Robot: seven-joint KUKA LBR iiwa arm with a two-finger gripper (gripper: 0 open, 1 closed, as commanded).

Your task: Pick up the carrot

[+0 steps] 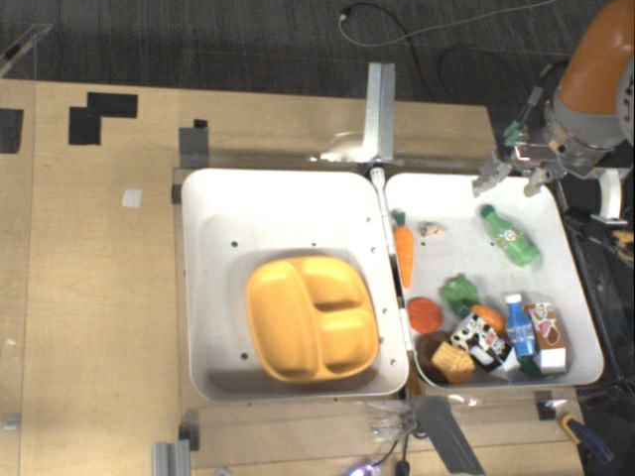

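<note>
Roughly, camera view: two white bins side by side, seen from above at a slant.
Carrot place: carrot (403, 253) in the right bin (580, 310), hard against the left wall by the divider between bins, upper half of that bin.
Carrot axis: long axis near twelve-to-six, green top toward twelve, orange tip toward six.
Gripper place: gripper (519, 175) over the top rim of the right bin, toward its right corner.
Carrot from jaws: toward eight o'clock, well apart; green bottle (510, 235) just below the gripper, off that line.
Jaw state: fingers spread apart, nothing between them.
Likely demand: probably a closing line across the carrot's width, nine-to-three, with the near wall crowding one finger.
Neighbours: red disc (425, 313) at six of the carrot, small pale scrap (431, 230) at two, yellow tray (313, 315) in the left bin (213, 206).
Hard to tell: arm cut off at right edge; contact of carrot and wall unclear.
</note>
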